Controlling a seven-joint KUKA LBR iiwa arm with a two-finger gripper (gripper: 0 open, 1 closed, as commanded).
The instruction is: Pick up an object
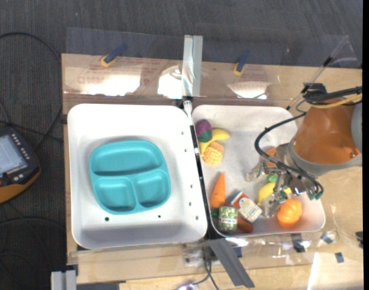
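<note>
Arm low over right bin (305, 222), lower right of frame. Gripper (273, 192) down among toy food, touching yellow lemon (266, 191), orange (289, 212) just beside. Fingers' state: cannot tell. Step: grasp attempt. Next: close, lift straight.

The grey arm with its orange band reaches in from the right, wrist bent downward, and the gripper (272, 189) hangs low at the near right, its metal fingers seemingly spread, though clutter blurs them.
</note>
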